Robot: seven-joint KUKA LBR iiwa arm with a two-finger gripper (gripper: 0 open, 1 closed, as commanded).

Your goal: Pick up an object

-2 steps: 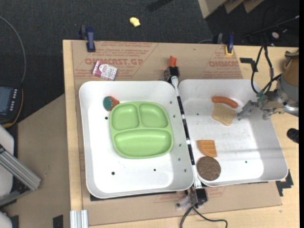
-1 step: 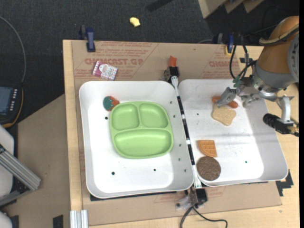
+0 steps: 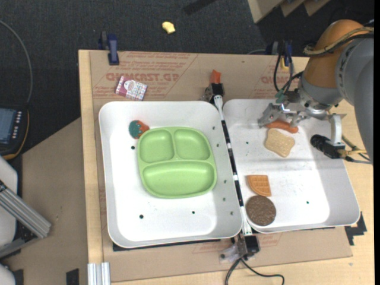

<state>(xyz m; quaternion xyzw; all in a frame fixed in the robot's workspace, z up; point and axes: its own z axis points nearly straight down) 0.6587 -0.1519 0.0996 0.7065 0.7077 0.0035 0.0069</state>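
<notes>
Over the right bin's (image 3: pixel 332 212) far corner the claw (image 3: pixel 279 116) is seen low above an orange piece (image 3: pixel 284 125); its grip cannot be told.

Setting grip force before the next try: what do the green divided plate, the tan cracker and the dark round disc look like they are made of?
The green divided plate looks like moulded plastic: even colour, soft sheen, rounded rims. The tan cracker seems to be rigid toy food, probably plastic, with a matte, dimpled face. The dark round disc has a speckled, matte top; plastic or rubber, hard to say.
</notes>
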